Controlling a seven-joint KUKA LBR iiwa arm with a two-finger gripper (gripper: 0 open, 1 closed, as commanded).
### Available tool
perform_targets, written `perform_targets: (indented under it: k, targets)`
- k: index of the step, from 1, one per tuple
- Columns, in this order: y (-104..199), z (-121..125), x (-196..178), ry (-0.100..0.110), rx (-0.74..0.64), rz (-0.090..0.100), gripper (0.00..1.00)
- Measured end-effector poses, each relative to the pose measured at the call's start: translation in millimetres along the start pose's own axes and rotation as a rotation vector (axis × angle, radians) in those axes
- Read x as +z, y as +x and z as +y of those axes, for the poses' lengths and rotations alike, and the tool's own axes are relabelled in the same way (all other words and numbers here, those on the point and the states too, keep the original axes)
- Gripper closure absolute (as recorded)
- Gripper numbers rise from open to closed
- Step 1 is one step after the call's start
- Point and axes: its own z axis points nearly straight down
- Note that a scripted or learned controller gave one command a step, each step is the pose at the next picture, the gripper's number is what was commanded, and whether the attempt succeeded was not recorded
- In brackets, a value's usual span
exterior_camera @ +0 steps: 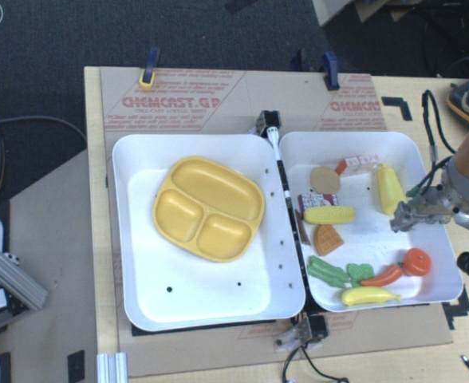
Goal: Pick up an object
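Observation:
The right bin [362, 144] holds several toy foods: a corn cob [329, 214], a round brown cookie [325, 179], a waffle piece [328, 238], a green pepper [336, 273], a banana [369, 296], a red chili [383, 276], a tomato [416, 262], a yellow piece [389, 187] and a small red-and-white pack [357, 163]. My gripper [405, 215] hangs at the bin's right side, just right of the yellow piece and above the tomato. Nothing shows between its tips.
The left bin [139, 238] carries a yellow three-compartment plate [209, 207]. A black divider strip [285, 206] runs between the bins. Clamps [147, 76] pin the cardboard sheet at the back. Cables trail along the right edge.

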Motion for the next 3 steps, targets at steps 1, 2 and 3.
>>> perform_targets:
  k: [1,2,3]
  targets:
    - [1,-7,-47,0.0,-0.001,0.0,1.0]
    - [1,-6,-69,0.0,-0.001,0.0,1.0]
    - [33,35,-79,0.0,-0.005,0.002,1.0]
